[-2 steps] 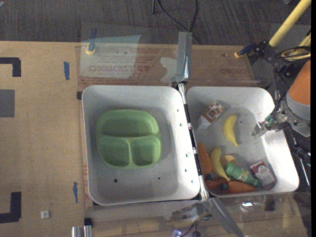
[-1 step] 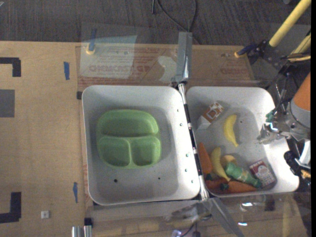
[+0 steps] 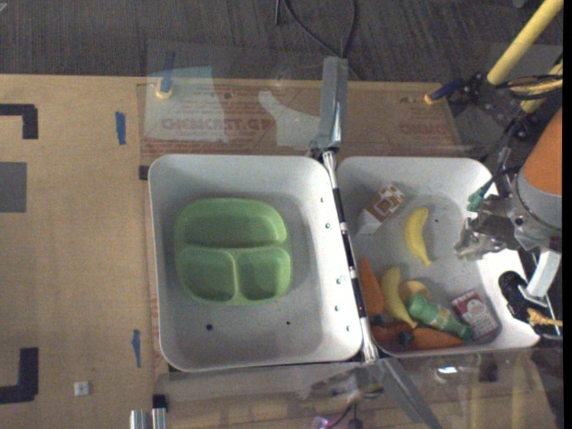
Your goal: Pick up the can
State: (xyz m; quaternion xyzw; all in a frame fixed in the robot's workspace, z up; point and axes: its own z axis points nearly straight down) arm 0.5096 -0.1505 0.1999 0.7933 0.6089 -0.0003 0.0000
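I see the hand at the right side of the right bin, over bare white floor just inside the rim. It reads as a tangle of metal, and I cannot tell how far open it is; I see nothing in its hold.

The can, red and white, lies in that bin's lower right corner, close to both walls, below the hand and apart from it. A green bottle lies just left of it, with carrots and a banana packed along the bottom edge. Open room is in the bin's upper half, between a second banana and the hand. A small carton sits upper left.

The left bin holds a green divided tray with clear margins around it.

The can's label is too small to read. Faint red print on the desk above the left bin is illegible.
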